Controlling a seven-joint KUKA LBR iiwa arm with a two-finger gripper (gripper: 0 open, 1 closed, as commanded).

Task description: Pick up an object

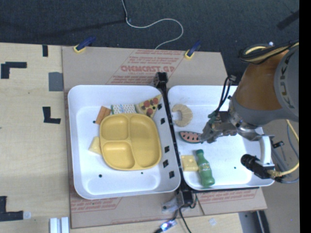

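Watermelon slice [190, 137] lies in the right bin [228, 178], touching my gripper [210, 134]; whether it's spread or pinching, I cannot tell. I'd straddle its narrow width before lifting.

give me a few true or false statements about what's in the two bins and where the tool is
1. The yellow divided plate lies in the left bin. True.
2. The green bottle stands upright in the left bin. False: it lies on its side in the right bin.
3. The tool is over the right bin, next to the watermelon slice. True.
4. The tool has lifted the green bottle. False: the bottle lies on the bin floor, apart from the tool.
5. A beige ring-shaped piece lies near the divider in the right bin. True.
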